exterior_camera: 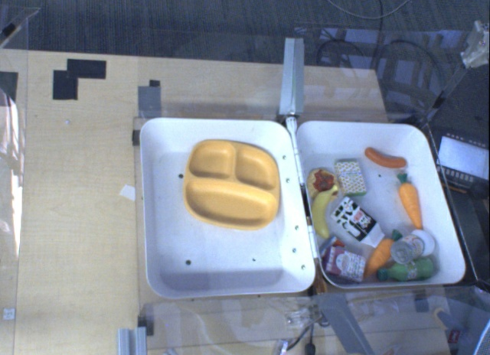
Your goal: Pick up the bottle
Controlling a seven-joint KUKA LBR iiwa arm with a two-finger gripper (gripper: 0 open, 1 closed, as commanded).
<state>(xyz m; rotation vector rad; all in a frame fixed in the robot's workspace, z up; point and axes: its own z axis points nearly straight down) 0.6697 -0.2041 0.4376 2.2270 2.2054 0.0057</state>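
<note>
Camera view, green bottle [406, 271] lying on its side in the right bin's [429, 147] near right corner, touching a silver can [407, 249], yellow divided tray [232, 183] in the left bin [164, 216], wooden tabletop [69, 216] around both

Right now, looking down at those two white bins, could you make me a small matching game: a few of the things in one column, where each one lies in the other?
Things:
1. yellow divided plate
2. sausage
3. green bottle
4. banana

Places:
A. far side of the right bin
B. near right corner of the right bin
C. alone in the left bin
D. right bin, beside the wall between the bins

Pairs: 1-C, 2-A, 3-B, 4-D
</note>
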